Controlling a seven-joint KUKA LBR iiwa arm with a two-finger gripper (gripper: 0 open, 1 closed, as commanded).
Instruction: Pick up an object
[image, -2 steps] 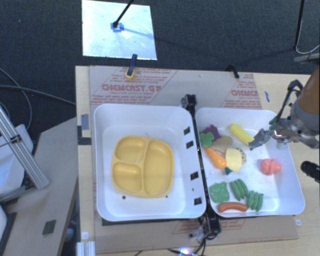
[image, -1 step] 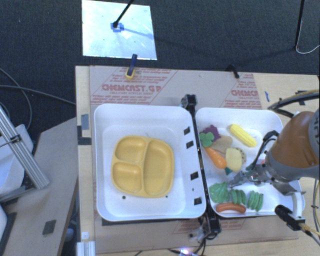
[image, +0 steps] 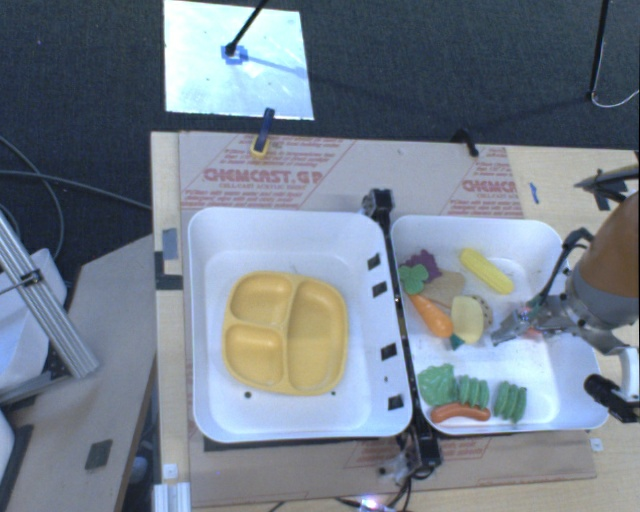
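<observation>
Left bin (image: 200, 240): holds a yellow divided plate (image: 287, 332), nothing loose on it to grab. All the pickable pieces sit in the right bin (image: 540, 238).

Right bin, left to right: purple grapes (image: 422, 266) near the divider wall; orange carrot (image: 432, 315) slanting below them; pale yellow piece (image: 468, 319) just beside the carrot's right; yellow corn (image: 487, 271) up toward the far wall. Along the near edge: green leafy piece (image: 437, 383), red sausage (image: 462, 412), green pods (image: 511, 400).

Gripper (image: 520, 325) low over the bin's middle right, tips aimed left at the pale yellow piece, near it but apparently apart. The fingers look slightly spread, nothing seen between them; the tips are small and blurred, so this is a weak reading.

Judgement: approach phase, no grasp yet. To do it well, centre over one piece, probably the pale yellow one, straddle it, descend fully before closing, and keep clear of the carrot touching alongside, which could get nudged or wedged.
</observation>
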